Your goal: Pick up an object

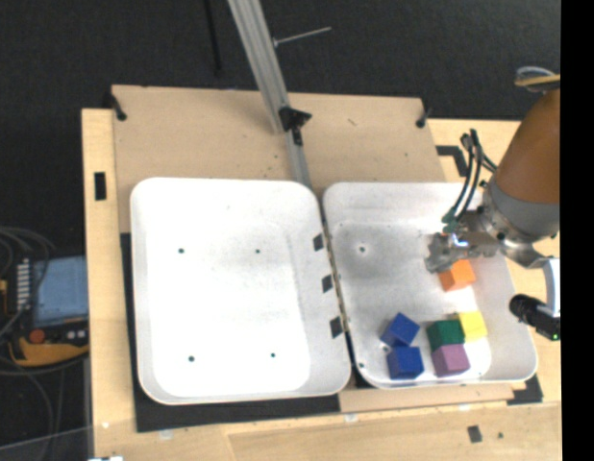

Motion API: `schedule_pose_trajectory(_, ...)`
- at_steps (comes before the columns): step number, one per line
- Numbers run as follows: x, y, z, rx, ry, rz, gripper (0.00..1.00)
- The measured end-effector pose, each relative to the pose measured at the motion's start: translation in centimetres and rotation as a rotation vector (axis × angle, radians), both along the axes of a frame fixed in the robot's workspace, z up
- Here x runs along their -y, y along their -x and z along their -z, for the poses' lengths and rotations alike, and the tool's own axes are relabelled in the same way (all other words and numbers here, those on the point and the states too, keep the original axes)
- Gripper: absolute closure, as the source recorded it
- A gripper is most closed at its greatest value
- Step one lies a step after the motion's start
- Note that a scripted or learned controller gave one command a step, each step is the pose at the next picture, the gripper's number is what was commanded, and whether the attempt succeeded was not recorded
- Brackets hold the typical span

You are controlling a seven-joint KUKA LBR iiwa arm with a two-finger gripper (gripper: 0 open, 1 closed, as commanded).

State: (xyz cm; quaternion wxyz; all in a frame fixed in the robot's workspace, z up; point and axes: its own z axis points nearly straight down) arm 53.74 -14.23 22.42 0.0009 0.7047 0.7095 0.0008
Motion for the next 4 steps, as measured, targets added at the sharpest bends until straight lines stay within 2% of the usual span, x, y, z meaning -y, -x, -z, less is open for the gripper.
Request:
schedule_pose_trajectory(2, -10.1, -6.0, 1.0, 0.0, -0.001, -0.001, 1.0)
schedule_pose_trajectory(4, -20.1, -11.1, -2.1, 0.002, -0.002, -0.001, 1.0)
